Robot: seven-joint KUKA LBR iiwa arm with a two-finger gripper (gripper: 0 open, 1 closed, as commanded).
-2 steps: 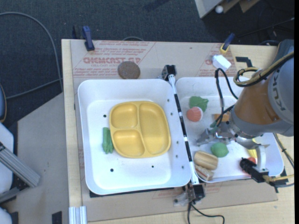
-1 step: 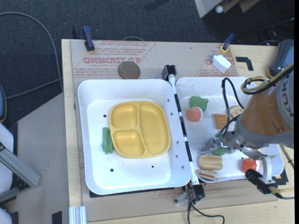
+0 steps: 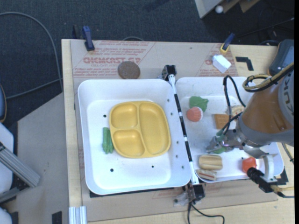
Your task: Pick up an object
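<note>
Your table (image 3: 70, 125) is tan, with a printed cardboard sheet (image 3: 154, 57) at the back. On it you have two white bins side by side, left (image 3: 88, 139) and right (image 3: 187, 85), and a brown disc (image 3: 128, 70) behind the left one.

1. Red print runs along the far edge of the cardboard sheet (image 3: 140, 59) under the bins. On its left half the big letters read roughly "CHEMCAST GP"; the last letters are unsure.
2. The smaller red lines above and below that word are too fine to read.
3. Similar red print on the sheet's far right is partly covered and unreadable.
</note>
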